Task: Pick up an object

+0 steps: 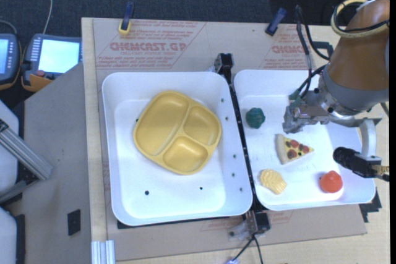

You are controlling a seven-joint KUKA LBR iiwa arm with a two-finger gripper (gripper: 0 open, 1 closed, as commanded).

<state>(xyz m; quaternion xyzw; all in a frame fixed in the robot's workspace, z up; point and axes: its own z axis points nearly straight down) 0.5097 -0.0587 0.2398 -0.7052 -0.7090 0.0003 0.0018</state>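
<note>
You are watching the gripper (296, 122) hovering in the right bin (267, 85), just at twelve o'clock of the pizza slice (292, 148), probably lining up a grab; its grip state I cannot tell.

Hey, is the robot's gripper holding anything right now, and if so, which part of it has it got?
Nothing is held. The gripper hangs above the right bin, near the pizza slice, with nothing between its fingers.

"CHEMCAST GP" in red on the board (162, 40)
</note>
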